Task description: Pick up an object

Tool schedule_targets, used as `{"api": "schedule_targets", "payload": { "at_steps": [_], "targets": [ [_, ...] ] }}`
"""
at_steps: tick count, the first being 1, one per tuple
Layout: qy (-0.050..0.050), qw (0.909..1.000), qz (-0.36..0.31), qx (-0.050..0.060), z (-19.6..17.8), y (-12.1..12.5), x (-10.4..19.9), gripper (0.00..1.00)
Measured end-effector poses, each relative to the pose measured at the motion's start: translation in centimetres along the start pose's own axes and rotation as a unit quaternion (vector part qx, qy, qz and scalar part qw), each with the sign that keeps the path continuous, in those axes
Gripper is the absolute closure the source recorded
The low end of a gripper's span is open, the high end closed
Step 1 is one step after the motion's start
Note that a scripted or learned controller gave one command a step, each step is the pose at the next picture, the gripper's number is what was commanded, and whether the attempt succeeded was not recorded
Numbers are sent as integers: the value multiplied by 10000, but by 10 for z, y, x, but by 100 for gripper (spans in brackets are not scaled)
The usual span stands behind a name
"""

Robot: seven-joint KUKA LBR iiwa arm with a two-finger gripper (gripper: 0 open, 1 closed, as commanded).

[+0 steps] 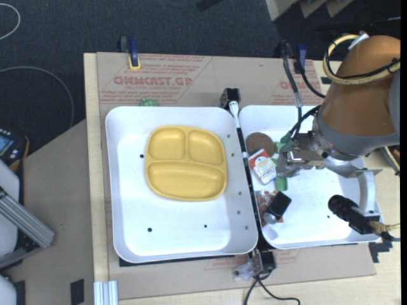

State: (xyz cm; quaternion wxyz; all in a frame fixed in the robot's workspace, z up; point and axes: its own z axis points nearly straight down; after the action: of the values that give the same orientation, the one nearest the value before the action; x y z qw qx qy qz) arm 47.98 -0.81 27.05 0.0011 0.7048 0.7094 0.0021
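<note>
White plastic makes up both shallow bins, which sit side by side on a brown board printed with red lettering (pixel 159 78). The left bin (pixel 127 196) holds a yellow divided plate (pixel 186 162), lying flat in the upper middle of its floor with its three compartments facing up.

The loose things lie in the right bin (pixel 318 224), gathered along its left side near the shared wall. A brown round disc (pixel 259 142) lies nearest the far edge. Just below it is a red and white packet (pixel 262 168), slightly tilted. A small green piece (pixel 280 182) sits at the packet's lower right corner, and below that is a black block (pixel 278 203), turned at an angle. Some small dark bits lie beside the block, too small to make out.

The grey arm, with its broad orange band (pixel 362 81), reaches in from the right over the right bin. The gripper (pixel 287 155) hangs low over the bin's left half, just right of the packet and close below the disc. How wide the claw stands cannot be told from this slant, nor whether it touches the packet or the green piece. Nothing can be seen clamped in it.
</note>
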Motion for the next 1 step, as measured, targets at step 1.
{"api": "schedule_targets", "payload": {
  "at_steps": [1],
  "targets": [
    [27, 10000, -53, -26, -79, 1, 127, 100]
  ]
}}
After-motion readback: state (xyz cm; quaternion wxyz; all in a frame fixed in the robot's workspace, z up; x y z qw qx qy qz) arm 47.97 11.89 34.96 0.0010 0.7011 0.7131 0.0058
